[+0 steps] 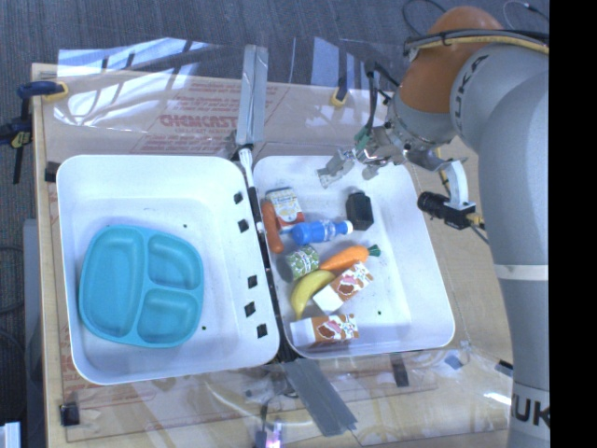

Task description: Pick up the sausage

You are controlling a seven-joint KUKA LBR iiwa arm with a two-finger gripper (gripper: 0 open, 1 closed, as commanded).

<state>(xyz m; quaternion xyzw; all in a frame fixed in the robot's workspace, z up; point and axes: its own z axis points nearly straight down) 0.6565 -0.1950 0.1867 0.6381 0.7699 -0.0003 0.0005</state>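
Observation:
The sausage is a thin reddish-brown stick. It lies along the left wall of the right bin, partly under a small carton and the blue bottle. My gripper hangs over the back of the right bin, up and to the right of the sausage and well apart from it. Its fingers look spread, with nothing between them.
Also in the right bin are a black block, a carrot, a green round item, a banana and two snack cartons. The left bin holds a blue divided plate.

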